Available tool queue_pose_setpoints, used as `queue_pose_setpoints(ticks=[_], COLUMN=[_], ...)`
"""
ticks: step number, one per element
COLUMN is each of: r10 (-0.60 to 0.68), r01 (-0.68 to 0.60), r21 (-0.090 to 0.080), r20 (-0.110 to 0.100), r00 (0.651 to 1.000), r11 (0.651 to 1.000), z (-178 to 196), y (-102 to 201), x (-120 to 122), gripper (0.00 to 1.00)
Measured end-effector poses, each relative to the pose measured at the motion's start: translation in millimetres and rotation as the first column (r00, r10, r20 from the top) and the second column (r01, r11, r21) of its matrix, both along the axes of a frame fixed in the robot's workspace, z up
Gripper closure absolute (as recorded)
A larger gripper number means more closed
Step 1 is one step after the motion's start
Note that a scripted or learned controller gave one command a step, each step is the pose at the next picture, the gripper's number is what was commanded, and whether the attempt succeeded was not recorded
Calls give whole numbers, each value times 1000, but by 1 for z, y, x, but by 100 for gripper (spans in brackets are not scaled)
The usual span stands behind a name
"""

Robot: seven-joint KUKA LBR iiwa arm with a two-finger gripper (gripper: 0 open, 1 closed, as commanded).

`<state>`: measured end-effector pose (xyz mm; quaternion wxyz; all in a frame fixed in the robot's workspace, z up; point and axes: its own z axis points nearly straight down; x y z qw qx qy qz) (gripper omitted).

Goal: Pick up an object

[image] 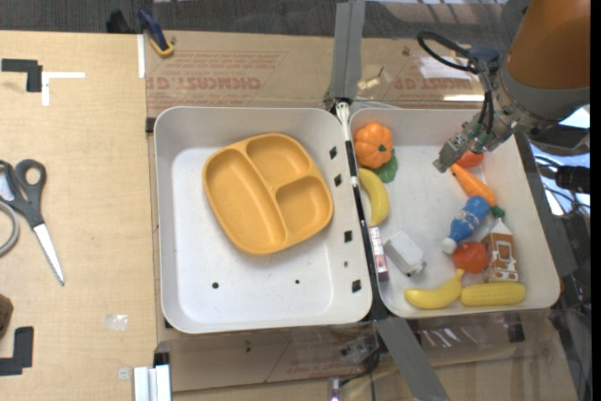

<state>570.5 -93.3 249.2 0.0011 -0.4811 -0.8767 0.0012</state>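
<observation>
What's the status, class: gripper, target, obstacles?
Gripper low in right bin, nothing visibly held. Carrot just beside it. Toys crowd bin's near corner.

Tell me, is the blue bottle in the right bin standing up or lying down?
Lying down: the blue bottle rests on its side on the right bin floor.

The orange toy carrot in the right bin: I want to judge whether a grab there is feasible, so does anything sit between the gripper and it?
Nothing visible does. The gripper hangs right beside the orange toy carrot's upper end in the right white bin. The blue toy bottle lies past the carrot's far end.
</observation>
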Motion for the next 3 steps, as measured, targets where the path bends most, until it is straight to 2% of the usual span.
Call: queue_pose_setpoints(ticks=[1,2,3], r10=[-126,-125,-106], r01=[126,125,106], r21=[-2,-2,-1], r20=[-1,-1,-1], r00=[992,992,994], r11=[992,992,994], z=[3,3,-43], y=[47,47,-24], x=[32,32,37], gripper=[100,0,0])
